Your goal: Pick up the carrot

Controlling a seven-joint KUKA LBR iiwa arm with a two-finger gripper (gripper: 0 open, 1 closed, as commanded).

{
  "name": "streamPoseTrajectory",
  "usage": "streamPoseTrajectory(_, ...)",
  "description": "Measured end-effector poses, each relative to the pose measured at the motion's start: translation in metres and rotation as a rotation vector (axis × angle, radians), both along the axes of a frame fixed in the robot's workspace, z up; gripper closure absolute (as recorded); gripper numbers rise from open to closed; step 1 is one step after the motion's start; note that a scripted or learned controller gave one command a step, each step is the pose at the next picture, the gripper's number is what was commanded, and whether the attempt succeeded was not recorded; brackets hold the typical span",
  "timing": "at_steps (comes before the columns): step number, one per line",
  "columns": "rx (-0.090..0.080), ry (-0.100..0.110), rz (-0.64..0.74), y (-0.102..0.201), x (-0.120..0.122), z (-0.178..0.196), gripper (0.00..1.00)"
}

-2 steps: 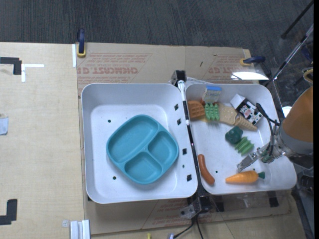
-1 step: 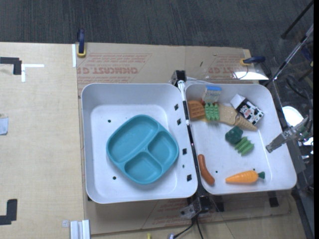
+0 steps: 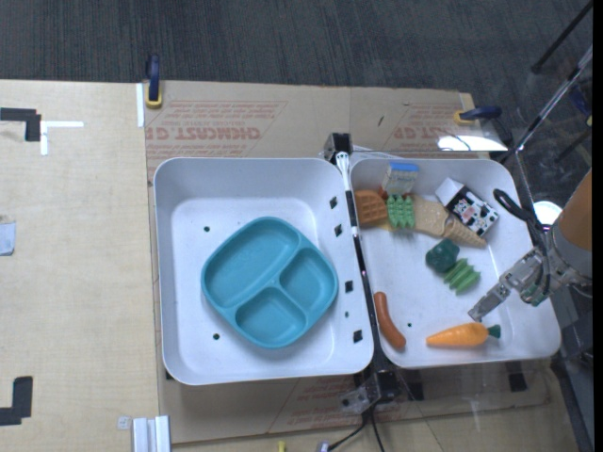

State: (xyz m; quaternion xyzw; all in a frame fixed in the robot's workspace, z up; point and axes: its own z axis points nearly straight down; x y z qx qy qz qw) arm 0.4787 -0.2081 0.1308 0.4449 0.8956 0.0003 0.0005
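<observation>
End effector (image 3: 492, 301) hangs low over the right white bin (image 3: 528, 252), near its right wall, fingers angled down-left; can't tell if they are apart or together, nothing visibly between them. Step looks like approach, grasp not yet made. Orange plastic carrot with green tip (image 3: 462, 336) lies flat near the bin's front edge, just below-left of the end effector, apart from it. Next move likely needs a short descent toward the carrot's thick middle, aligned across its length.

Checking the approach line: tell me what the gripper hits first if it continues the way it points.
Probably the carrot: the gripper points down-left, ending just above the carrot's green end. Height is unclear from this view.
</observation>
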Motion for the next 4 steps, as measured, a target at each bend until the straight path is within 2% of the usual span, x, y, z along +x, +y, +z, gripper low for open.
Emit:
streamPoseTrajectory(1,-0.001,-0.004,0.258,0.023,0.001,-0.039,0.00)
streamPoseTrajectory(2,-0.004,-0.006,0.322,0.001,0.019,0.096,0.00)
streamPoseTrajectory(3,-0.001,-0.002,0.452,0.038,0.001,0.003,0.00)
streamPoseTrajectory(4,-0.001,0.000,0.593,0.054,0.002,-0.033,0.00)
